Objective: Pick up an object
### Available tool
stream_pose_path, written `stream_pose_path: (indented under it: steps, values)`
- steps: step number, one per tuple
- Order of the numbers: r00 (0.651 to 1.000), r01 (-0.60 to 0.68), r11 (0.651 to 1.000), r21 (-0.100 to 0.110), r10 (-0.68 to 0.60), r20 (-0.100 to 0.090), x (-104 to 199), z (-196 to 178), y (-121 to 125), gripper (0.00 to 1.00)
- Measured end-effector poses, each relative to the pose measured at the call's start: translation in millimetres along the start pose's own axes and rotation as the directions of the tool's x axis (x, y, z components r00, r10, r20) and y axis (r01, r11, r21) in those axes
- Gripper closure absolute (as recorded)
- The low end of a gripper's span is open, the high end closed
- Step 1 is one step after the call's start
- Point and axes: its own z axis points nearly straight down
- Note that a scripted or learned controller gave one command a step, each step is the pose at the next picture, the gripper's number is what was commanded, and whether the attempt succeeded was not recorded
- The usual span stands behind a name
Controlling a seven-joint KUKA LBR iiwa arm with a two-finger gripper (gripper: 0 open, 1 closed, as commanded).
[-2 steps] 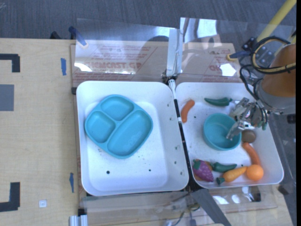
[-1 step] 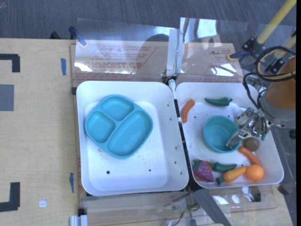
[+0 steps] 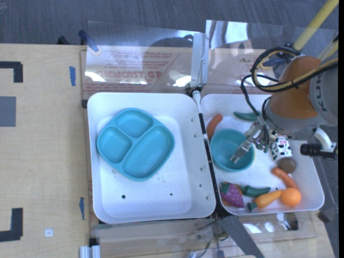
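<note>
Two white bins sit side by side on the bench. Left bin [image 3: 107,198] has a blue divided plate [image 3: 136,143], three compartments, lying flat toward the upper left of the bin. Right bin [image 3: 314,195] has the clutter: blue bowl [image 3: 228,144] near its left wall, orange-red carrot [image 3: 214,124] just above-left of the bowl, long axis tilted, running upper right to lower left. Green pepper [image 3: 246,115] lies above the bowl, roughly level, partly under the arm. Purple grapes [image 3: 232,194] and a green bean-like piece [image 3: 255,190] below the bowl, near the front wall. Yellow-orange carrot [image 3: 267,199] beside them, long axis nearly level, thin end pointing left. Orange ball [image 3: 291,196] touching or just beside its fat end. Another orange piece [image 3: 283,177] slants up-left from the ball, brown round thing [image 3: 287,164] above it, white spotted die [image 3: 280,147] above that.

Gripper [image 3: 239,155] hangs over the bowl's right half, fingers angled down-left into it; gap between the tips too small to judge, cannot tell the state. Nothing visible clamped between them. Bowl rim and die sit close around the wrist.
</note>
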Motion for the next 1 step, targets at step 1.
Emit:
stream_pose_path:
  steps: [1]
  values:
    - [0.997,0.079,0.997,0.002,-0.079,-0.004,-32.2,1.5,57.3,0.00]
